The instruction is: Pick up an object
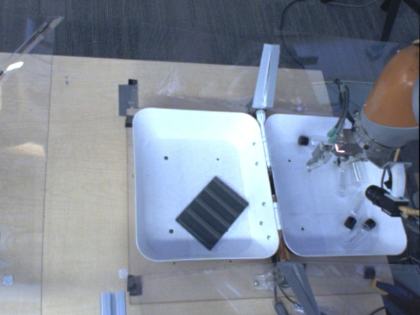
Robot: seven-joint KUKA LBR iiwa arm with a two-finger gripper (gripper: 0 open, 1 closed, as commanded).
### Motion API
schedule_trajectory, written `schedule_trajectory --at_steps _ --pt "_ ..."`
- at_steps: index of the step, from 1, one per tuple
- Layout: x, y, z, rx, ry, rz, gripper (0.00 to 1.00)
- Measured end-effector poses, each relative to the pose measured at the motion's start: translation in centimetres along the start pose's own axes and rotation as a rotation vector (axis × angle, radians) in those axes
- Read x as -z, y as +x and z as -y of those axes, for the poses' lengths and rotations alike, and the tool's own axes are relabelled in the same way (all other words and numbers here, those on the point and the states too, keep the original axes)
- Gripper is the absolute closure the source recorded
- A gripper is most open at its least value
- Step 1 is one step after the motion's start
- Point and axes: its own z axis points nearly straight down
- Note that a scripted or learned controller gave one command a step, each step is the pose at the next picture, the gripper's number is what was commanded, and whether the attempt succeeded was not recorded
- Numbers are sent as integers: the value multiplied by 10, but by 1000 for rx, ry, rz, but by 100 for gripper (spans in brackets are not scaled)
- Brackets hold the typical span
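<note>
The arm (394,97) is reaching in over the right bin (289,195), and the hand (338,151) hangs above that bin's upper half. Glare and thin metal parts blur it here, so whether it is released or clenched, I cannot tell; nothing is visibly caught in it.

The one clear candidate sits in the left bin (151,136): a dark ribbed rectangular pad (212,212), lying flat, turned at a diagonal, toward the lower middle, apart from every wall.

To do this well, I'd say carry across the divider between the bins, centre above the pad, then rotate the wrist to line up with its short span. It lies low and flat, so the descent probably must go nearly to the bin floor, or the grip slides off the top.
</note>
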Motion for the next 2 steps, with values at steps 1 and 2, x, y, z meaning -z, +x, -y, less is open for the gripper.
schedule_trajectory --at_steps 1,2 --pt "11 1 -2 4 -6 0 100" --pt "23 2 -4 8 -12 0 100"
